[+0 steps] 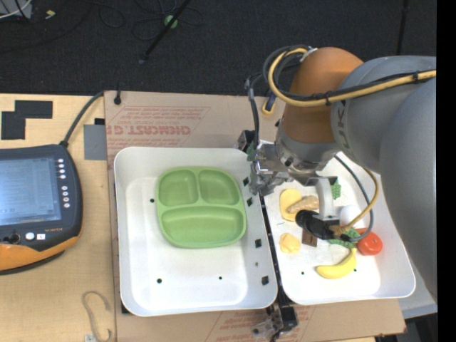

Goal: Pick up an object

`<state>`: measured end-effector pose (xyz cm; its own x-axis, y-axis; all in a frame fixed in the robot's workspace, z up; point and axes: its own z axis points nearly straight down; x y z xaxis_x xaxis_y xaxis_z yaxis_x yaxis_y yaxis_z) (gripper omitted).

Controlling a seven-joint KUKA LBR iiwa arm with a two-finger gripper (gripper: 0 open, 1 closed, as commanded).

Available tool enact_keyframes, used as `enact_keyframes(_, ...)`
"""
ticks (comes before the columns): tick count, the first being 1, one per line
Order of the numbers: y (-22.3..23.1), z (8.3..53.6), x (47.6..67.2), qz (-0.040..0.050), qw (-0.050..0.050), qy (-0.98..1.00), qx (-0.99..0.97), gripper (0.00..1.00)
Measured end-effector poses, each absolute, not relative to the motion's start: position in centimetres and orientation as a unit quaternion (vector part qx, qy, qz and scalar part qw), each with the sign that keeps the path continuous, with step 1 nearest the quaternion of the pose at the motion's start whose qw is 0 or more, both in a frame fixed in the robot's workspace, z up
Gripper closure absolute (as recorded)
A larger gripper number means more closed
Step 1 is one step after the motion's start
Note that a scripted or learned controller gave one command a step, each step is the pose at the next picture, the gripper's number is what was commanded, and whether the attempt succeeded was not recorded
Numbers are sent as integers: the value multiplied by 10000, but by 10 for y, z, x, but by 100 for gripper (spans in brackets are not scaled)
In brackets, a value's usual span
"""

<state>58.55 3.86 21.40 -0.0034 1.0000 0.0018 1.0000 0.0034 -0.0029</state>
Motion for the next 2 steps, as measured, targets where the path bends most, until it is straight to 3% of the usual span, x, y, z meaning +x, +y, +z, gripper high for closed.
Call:
enact_keyframes(1, 69, 218, 606, 3, 11, -7082, -7060, 100)
enact_keyframes(2, 66, 226, 590, 18, 18, -7058, -7084, 100)
